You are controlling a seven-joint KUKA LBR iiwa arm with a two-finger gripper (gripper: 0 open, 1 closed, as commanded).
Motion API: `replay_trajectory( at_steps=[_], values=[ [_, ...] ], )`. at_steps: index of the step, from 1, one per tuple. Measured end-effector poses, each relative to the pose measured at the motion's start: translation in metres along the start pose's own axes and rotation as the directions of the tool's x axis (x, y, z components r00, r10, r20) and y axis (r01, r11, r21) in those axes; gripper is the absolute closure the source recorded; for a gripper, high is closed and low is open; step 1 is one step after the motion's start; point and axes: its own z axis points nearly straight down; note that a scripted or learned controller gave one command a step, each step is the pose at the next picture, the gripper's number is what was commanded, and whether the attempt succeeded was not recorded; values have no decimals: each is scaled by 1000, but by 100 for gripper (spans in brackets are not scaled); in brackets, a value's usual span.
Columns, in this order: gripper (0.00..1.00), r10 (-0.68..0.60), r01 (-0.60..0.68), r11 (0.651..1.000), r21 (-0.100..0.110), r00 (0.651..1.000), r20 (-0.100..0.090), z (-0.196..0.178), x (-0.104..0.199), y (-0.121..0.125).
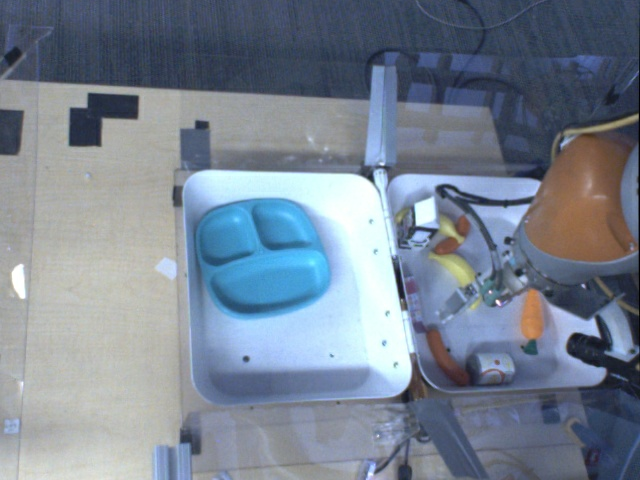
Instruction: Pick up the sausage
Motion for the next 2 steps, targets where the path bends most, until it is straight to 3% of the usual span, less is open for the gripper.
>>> replay_trajectory(
  at_steps=[1, 2],
  values=[
    [0, 6, -6, 1000, 0, 1000, 1, 90, -27, -4],
    [0, -39, 39, 999, -10, 999, 11, 95, -20, -7]
  ],
)
